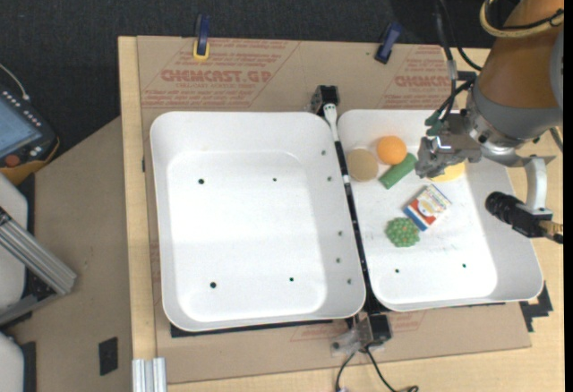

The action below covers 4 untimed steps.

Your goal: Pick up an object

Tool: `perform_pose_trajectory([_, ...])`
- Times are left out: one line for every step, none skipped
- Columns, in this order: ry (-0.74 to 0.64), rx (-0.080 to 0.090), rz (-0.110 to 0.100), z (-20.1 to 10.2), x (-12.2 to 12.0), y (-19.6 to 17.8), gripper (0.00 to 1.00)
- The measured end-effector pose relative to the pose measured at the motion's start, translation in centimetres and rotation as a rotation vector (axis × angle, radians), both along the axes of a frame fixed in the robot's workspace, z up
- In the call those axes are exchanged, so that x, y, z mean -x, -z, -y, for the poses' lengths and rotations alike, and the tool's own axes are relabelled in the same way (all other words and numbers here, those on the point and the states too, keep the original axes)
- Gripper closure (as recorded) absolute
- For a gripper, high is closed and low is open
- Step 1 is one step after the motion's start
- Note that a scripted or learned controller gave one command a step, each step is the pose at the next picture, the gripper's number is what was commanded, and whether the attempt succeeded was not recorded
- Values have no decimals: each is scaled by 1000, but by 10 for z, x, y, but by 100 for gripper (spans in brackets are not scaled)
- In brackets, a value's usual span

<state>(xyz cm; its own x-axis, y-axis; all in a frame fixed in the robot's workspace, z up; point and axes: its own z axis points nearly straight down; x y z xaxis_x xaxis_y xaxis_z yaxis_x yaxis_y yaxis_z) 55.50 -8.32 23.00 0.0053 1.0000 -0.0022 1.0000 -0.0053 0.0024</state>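
Your gripper [436, 157] hung low over the far part of the right bin [510, 278], and whether it was spread or pressed together I could not tell, because the wrist hid that part from the camera. Directly under it, and poking out on the side nearest the arm, lay a yellow object [454, 171], which seemed the likeliest target given how squarely the tool sat above it. Just beside the gripper, on the side away from the arm, a green block [397, 171] rested at a slant, with an orange ball [390, 149] touching or nearly touching its upper end and a tan ball [363, 165] a little further out, against the bin's inner wall. Nearer the camera than the gripper lay a small printed box [428, 206], and beyond that a green knobbly ball [403, 232]. Well apart, past the divider, was the left bin [179, 140]. With the pieces crowded together, you probably came straight down to avoid nudging neighbours.
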Motion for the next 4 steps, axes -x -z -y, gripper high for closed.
perform_pose_trajectory([-9,-5,-5,-39,34,-14,100])
perform_pose_trajectory([-9,-1,3,-56,-21,-16,100])
perform_pose_trajectory([5,1,-6,45,16,-3,100])
perform_pose_trajectory([-13,-5,-2,-53,78,-63,100])
